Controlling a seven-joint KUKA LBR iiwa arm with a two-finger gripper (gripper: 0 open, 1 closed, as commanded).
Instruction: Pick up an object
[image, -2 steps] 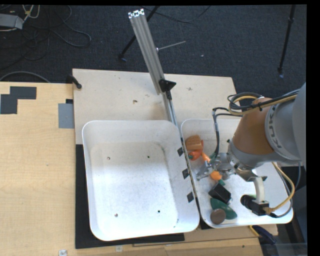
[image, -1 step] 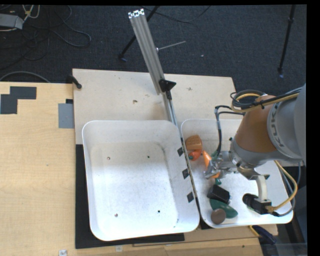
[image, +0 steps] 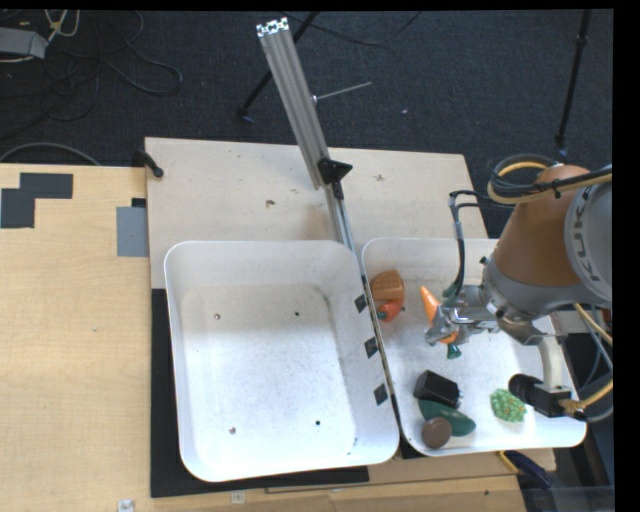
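Because the loose things are all gathered in the right bin (image: 500, 447), the arm (image: 535, 250) is brought in from the right of the frame and bent down over that bin, while the left bin (image: 250, 340) is left alone. The gripper (image: 447, 328) is seen low over the middle of the right bin, pointing toward the divide between the two bins. Whether it is open or closed cannot be told, since the metal parts are blurred together from this height, and nothing can be said to be held.

A small orange wedge (image: 428, 300) lies just beside the gripper, on its upper-left side, and is judged to be the likeliest thing to be picked. A bit of green is glimpsed under the gripper's lower edge, but what it belongs to cannot be made out. A larger orange-brown lump (image: 388, 289) rests against the bin's left wall, where a grasp would be hindered by the rim.

Toward the lower part of the frame, a black block (image: 436, 386), a teal shape (image: 458, 424) and a brown ball (image: 436, 433) are crowded together, touching or nearly so, which would make a clean pick harder there. A green knobbly piece (image: 507, 405) sits apart, near the bin's lower right corner.

The pick is judged not yet done; a short shift toward the wedge would be called for, with care that it is not nudged away.
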